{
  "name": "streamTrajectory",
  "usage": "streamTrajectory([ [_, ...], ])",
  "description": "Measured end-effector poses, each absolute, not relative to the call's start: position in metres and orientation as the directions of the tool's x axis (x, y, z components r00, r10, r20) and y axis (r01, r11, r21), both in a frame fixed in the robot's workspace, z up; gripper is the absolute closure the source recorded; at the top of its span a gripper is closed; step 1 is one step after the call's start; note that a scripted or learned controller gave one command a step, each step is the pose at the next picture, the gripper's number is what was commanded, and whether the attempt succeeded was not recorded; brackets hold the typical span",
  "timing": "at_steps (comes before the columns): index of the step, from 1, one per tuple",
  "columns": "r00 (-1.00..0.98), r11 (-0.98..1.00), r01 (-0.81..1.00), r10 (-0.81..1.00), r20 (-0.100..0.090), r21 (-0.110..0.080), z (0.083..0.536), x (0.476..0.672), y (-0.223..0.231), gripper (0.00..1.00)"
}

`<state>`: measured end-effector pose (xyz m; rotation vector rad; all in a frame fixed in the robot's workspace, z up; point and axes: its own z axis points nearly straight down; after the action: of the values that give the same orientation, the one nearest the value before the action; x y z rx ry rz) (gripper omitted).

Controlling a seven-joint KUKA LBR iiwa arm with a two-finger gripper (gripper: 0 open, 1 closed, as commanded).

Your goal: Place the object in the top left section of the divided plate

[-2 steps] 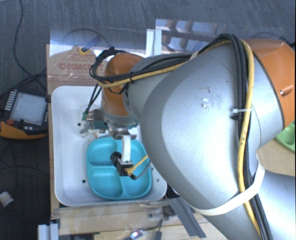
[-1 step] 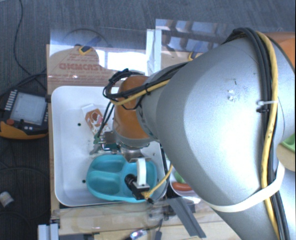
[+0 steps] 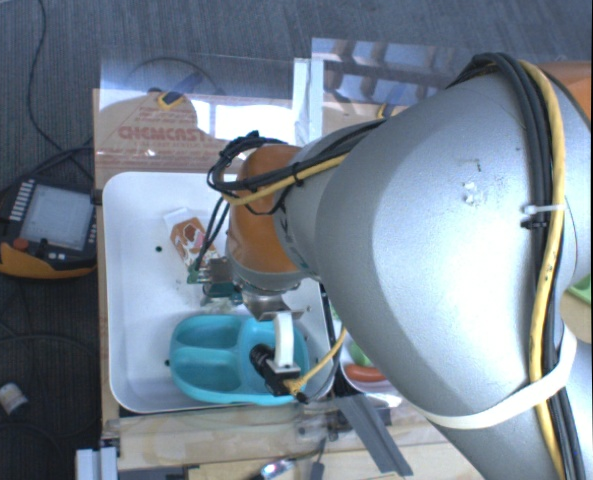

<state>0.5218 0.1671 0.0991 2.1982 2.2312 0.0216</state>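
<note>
- Well, the gripper hung over the right part of the turquoise divided plate; whether it was open or closed could not be told.
- The plate lay at the near end of the left bin.
- A small white packet with orange print lay on the bin floor, farther back and apart from the plate, left of the orange wrist band.
- A handheld pendant lay on the carpet, left of the bin.

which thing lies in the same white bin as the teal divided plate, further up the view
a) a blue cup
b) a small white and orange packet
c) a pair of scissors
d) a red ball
b: a small white and orange packet lies on the floor of the white bin, up the view from the teal divided plate and apart from it.
</note>
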Motion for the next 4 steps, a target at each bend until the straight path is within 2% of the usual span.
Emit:
streamTrajectory([
  [1, -0.377, 0.377, 0.926, 0.926, 0.001, 0.009, 0.091, 0.567, 0.145, 1.0],
  [2, -0.399, 0.399, 0.917, 0.917, 0.002, 0.015, 0.091, 0.505, 0.23, 1.0],
  [3, -0.4, 0.4, 0.916, 0.917, 0.002, 0.012, 0.089, 0.503, 0.23, 0.0],
  [4, -0.129, 0.129, 0.992, 0.992, -0.001, -0.004, 0.145, 0.483, 0.202, 0.0],
])
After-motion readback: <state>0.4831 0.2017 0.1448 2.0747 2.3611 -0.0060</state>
